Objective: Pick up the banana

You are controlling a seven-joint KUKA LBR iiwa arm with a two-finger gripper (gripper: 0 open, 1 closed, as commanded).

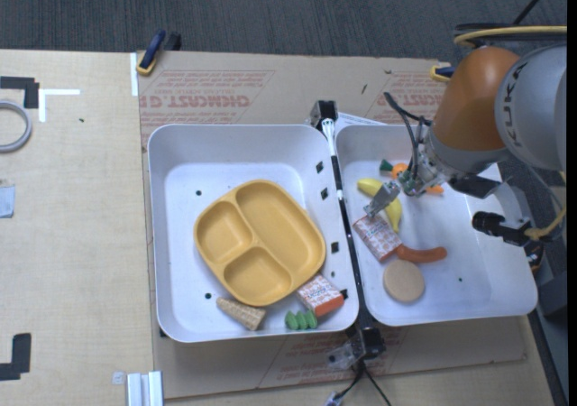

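While the gripper (386, 198) hung low in the right bin (505, 298), we saw its fingers set on the banana (379, 195), though whether they pinched it we could not tell.

We found the banana in that bin's upper left, its long axis slanting from upper left to lower right, above a snack packet (376, 236) and sausage (420, 253).

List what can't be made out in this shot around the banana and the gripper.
- Gripper, camera view: too small and cluttered by wrist cables to tell its finger state or whether it grips anything.
- Banana, camera view: its right part is covered by the gripper, so contact is unclear.
- Small orange and green items, camera view: partly hidden under the wrist; identity unclear.
- Packet: print too small to read.
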